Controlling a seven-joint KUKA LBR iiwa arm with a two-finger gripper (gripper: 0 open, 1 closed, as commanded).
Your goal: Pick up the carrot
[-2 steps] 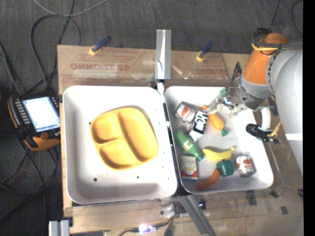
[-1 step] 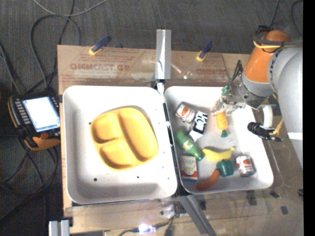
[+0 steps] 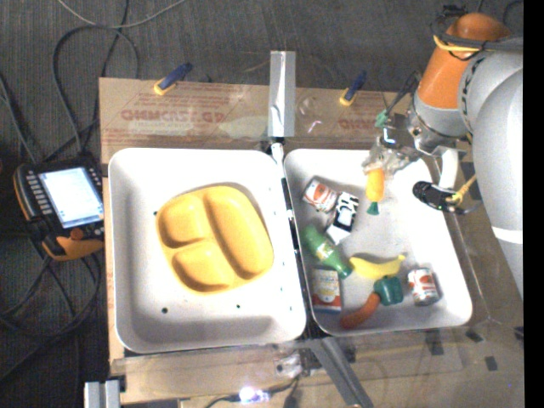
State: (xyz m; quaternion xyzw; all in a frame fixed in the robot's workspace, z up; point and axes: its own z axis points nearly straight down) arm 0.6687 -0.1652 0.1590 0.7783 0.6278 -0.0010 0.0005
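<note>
The carrot is an orange-yellow toy with a green tip pointing down. It hangs upright over the back of the right bin. My gripper is directly above it, and its fingers are shut on the carrot's top end. The grey arm with its orange band reaches in from the upper right. The carrot's lower end appears to be off the bin floor, next to a black-and-white packet.
In the right bin lie a red-and-white can, a green bottle, a banana, a labelled can, a red sausage-shaped item, a teal piece and another can. The left bin holds a yellow divided plate.
</note>
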